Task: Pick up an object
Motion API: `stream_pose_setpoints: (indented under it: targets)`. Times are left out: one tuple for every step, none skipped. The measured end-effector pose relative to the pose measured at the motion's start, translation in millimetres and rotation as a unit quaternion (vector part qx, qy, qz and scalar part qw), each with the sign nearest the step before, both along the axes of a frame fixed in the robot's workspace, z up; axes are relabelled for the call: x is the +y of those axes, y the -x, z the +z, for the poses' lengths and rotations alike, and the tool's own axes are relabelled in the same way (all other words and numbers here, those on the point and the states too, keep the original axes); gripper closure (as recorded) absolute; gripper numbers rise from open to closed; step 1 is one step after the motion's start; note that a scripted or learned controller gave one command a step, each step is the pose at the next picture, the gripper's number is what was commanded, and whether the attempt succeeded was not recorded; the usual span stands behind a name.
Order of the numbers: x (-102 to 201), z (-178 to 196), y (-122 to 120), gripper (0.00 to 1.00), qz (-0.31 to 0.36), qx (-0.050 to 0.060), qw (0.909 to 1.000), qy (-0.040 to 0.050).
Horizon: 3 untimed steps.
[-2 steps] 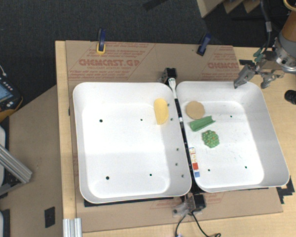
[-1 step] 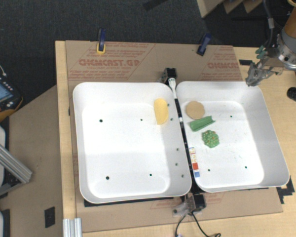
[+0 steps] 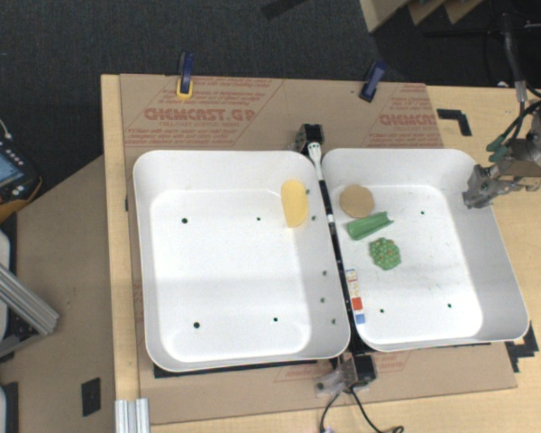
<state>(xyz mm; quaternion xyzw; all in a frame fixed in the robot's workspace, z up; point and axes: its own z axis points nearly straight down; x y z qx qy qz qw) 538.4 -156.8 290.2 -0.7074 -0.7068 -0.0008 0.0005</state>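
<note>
Tool [image 3: 480, 190] hangs over right bin's [image 3: 487, 269] far edge.

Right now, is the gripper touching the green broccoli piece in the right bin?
Apart. The camera view shows the gripper over the right bin's far right rim, with bare white floor between it and the green broccoli piece.

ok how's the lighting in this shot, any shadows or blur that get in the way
Camera view: even, soft light; the left bin shows a faint brighter band across its floor, no harsh glare. The yellow object and green pieces are sharp; the gripper at the right bin's edge looks slightly soft.
</note>
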Motion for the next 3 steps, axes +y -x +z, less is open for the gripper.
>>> stream_pose_setpoints:
  targets:
    - [-8, -5, 62, 1.00, -0.001, 0.003, 1.0000, -0.0003]
    - [-57, -19, 60, 1.00, -0.002, 0.000, 1.0000, 0.0024]
    - [-68, -7, 59, 1.00, 0.000, -0.002, 1.0000, 0.0026]
